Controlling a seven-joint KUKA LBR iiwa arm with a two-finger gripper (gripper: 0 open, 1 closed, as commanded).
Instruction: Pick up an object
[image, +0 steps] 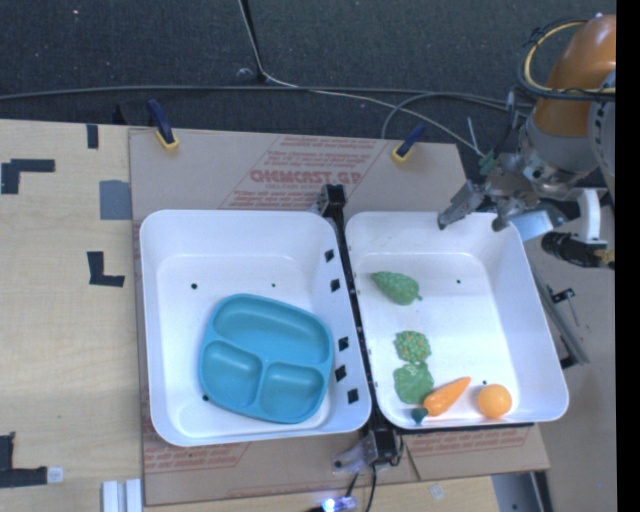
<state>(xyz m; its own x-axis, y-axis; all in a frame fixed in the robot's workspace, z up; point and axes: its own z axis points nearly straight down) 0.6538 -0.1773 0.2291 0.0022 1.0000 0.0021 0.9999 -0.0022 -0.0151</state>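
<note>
My two-finger gripper (472, 212) hung above the far rim of the right-hand shallow white plastic bin (530, 300), near its one o'clock corner, with my fingers spread apart and nothing between them. One dark fingertip (447, 219) pointed toward nine o'clock, just over the rim; the other (497, 222) sat nearer the corner. My grey arm with its orange band (585, 55) reached in from three o'clock.

Inside that bin the far half of the floor lay bare, giving me open room below my fingers. The pickable things were well apart from me: a green leafy toy vegetable (396, 288) toward the bin's ten o'clock, a small green bumpy toy floret (411, 346) near the middle, a larger green toy clump (412, 382) just below it, an orange toy carrot (446, 396) touching that clump, and a round orange ball-like fruit (494, 401) just beside the carrot's tip near the near wall.

The left-hand white bin (170, 250) held a blue divided plastic plate (266, 357), lying toward its near side. Both bins sat on a brown cardboard sheet (260, 170), clipped at its far edge by two blue-and-yellow clamps (160, 127) onto a pale wooden bench (50, 330).
</note>
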